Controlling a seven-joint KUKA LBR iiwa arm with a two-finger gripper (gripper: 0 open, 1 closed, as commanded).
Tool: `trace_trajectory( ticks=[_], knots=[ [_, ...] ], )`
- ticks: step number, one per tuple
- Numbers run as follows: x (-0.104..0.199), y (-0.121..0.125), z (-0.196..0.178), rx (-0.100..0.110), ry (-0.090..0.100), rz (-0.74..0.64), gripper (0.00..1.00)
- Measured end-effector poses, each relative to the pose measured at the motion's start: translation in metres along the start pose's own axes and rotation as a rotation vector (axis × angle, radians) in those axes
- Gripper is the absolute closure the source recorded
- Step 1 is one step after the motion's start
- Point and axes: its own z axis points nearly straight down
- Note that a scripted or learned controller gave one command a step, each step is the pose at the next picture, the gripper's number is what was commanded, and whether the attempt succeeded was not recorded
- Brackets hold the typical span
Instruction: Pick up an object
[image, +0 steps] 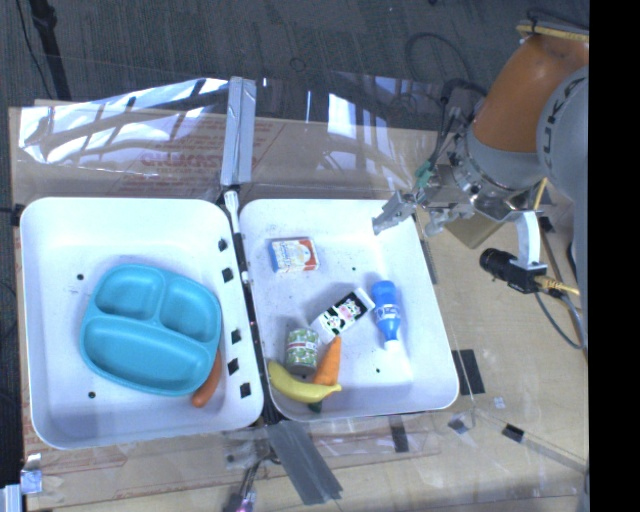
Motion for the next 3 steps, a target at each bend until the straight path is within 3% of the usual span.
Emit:
trace_trajectory(
  ticks=[1, 2, 3],
  knots=[
    [-0.017, -0.012, 0.108, 0.001, 0.001, 0.06, 0.0],
    [-0.013, -0.025, 0.176, -0.002, 0.0, 0.068, 0.0],
    [-0.013, -0.025, 0.166, 0.0, 0.001, 0.064, 1.0]
  ],
)
